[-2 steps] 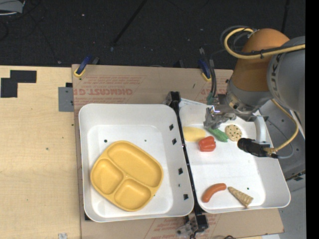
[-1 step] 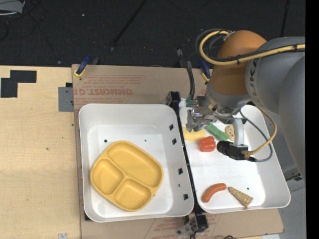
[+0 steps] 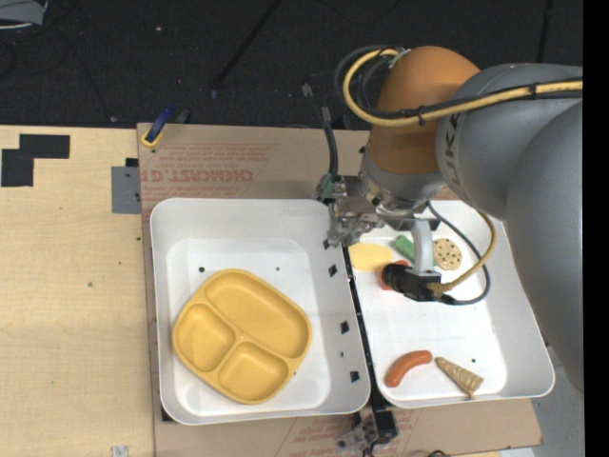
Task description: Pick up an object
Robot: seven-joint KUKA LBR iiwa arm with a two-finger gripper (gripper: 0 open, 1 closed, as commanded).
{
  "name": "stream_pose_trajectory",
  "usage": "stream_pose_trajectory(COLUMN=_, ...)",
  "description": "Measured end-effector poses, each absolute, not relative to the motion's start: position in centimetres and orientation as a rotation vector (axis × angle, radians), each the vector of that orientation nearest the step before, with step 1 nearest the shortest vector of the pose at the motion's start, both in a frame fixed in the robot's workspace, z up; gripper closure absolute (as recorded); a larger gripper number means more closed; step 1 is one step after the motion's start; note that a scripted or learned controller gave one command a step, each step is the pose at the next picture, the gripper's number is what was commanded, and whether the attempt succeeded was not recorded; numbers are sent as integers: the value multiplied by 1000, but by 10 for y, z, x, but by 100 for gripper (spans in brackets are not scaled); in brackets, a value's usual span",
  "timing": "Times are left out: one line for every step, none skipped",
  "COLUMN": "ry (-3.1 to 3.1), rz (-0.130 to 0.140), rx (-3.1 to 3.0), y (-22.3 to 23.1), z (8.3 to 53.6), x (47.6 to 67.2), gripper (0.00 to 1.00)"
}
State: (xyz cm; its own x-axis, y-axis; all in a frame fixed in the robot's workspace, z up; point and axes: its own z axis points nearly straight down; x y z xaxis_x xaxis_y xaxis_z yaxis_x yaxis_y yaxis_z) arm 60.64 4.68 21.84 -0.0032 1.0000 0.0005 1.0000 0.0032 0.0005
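Claw (image 3: 356, 223) just beside flat yellow plastic slice (image 3: 371, 255); we cannot tell its grip | risk: we judge the thin slice hugs the shallow white bin (image 3: 476, 327) floor and slips the grasp.

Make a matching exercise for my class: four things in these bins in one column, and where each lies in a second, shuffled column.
Things
1. yellow three-compartment plastic plate
2. orange-red toy sausage
3. tan ridged cone
4. round speckled brown cookie

Places
A. right white bin, far end
B. left white bin
C. right bin, camera end, farther from the left bin
D. right bin, camera end, nearer the left bin

Pairs: 1-B, 2-D, 3-C, 4-A
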Motion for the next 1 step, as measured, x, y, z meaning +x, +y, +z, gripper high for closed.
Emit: stream_pose_trajectory(ry=2226, rz=-1, rx=2219, y=99, z=210, x=609, gripper=100)
